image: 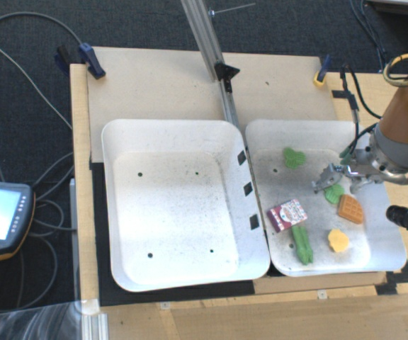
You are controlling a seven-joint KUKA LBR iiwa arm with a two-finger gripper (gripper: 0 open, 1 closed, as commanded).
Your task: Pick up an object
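Hovering: gripper [329,180], finger state indeterminate; small green piece [335,193] just below-right, touching orange waffle [350,209] beyond it.

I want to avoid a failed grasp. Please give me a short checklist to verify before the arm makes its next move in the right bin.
1. Gripper is over the right bin: ok.
2. A target lies near: the green piece sits just beside the gripper: ok.
3. Target has free space: the orange waffle lies right against the green piece: not ok.
4. Finger opening is wide enough: cannot tell.
5. Nothing is held already: cannot tell.
6. Other objects stay apart: pink box, yellow piece: ok.
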